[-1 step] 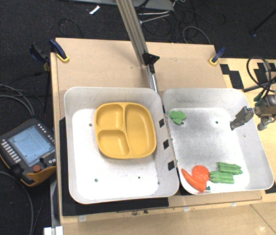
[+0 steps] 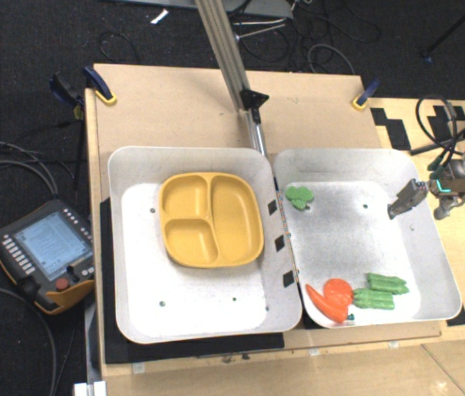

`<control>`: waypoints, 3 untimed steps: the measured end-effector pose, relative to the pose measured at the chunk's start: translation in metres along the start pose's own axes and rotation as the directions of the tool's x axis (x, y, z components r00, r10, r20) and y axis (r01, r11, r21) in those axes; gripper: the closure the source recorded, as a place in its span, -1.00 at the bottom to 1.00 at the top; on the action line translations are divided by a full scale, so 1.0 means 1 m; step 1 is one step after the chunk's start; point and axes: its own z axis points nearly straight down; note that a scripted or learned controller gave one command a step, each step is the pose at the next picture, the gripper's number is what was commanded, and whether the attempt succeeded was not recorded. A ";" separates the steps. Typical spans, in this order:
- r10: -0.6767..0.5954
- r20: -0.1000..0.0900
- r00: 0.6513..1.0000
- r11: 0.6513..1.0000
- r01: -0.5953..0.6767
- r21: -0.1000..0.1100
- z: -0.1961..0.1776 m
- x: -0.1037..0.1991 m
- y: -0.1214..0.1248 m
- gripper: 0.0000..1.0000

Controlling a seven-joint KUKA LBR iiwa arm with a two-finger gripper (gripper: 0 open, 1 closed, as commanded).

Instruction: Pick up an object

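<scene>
Even, bright overhead light with soft shadows, mild glare on the white bins (image 2: 133, 221), slightly grainy focus throughout.

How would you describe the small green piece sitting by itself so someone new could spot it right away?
Find the right bin of the two white ones, beside the bin holding the yellow divided plate. Near its far left corner, close to the divider, lies a small green leafy toy. It sits alone, while the red toy and the green pods cluster at the near edge.

The gripper (image 2: 425, 203) enters at the right edge of the scene, fingers spread apart, nothing held between them.
</scene>
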 end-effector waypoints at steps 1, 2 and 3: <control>0.002 -0.001 1.000 1.000 -0.002 0.005 0.046 -0.007 -0.003 -1.00; 0.001 -0.001 1.000 1.000 -0.001 0.005 0.093 -0.004 0.004 -1.00; 0.002 -0.001 1.000 1.000 -0.002 0.006 0.153 -0.009 0.009 -1.00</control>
